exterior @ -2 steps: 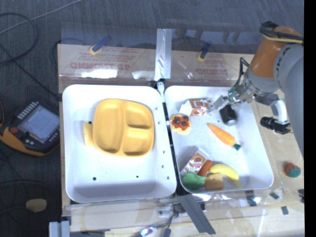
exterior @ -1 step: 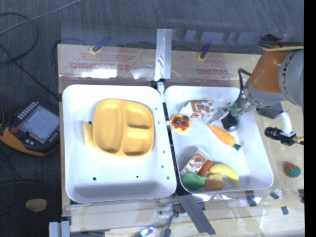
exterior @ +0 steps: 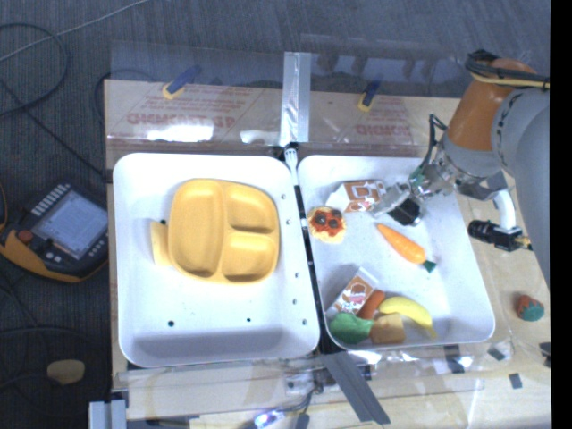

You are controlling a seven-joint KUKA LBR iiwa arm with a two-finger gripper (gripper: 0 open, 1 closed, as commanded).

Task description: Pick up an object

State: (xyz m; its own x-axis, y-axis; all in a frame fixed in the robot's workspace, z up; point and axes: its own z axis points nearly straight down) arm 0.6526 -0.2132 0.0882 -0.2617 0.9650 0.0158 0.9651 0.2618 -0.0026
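Arm slants in from the right, gripper [exterior: 404, 206] low over the right bin [exterior: 465, 280], grip state unclear

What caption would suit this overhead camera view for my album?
Robot hand hovers above toy carrot in the right bin; yellow divided tray fills the left bin.

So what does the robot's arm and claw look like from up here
The arm is a rounded grey body with a broad orange band above the wrist, and dark cables loop along that band. Its wrist is silvery metal, ending in a small claw with black tips over the right bin.
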